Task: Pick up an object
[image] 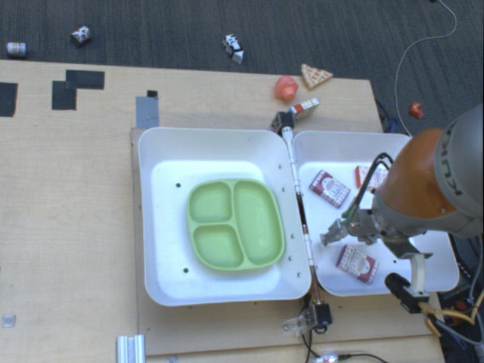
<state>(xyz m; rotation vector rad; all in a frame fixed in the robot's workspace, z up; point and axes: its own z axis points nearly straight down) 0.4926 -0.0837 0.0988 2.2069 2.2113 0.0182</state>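
**Approach over right bin; nothing seized**

The gripper (338, 233) hangs low in the right bin (454, 274), near its left wall. Finger spread cannot be told; nothing is visibly held. A red-and-white packet (356, 263) lies just beside it, toward the near edge. Judged stage: descent. Next: centre over the packet, then close.

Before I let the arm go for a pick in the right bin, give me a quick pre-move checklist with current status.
1. Targets present in right bin: ok; three red-and-white packets, upper packet, lower packet, a third partly behind the arm.
2. Gripper over right bin, between upper and lower packets: ok.
3. Nothing between the fingers: cannot tell.
4. Lower packet lies apart from bin wall: ok.
5. Green divided tray sits in left bin, away from the pick: ok.
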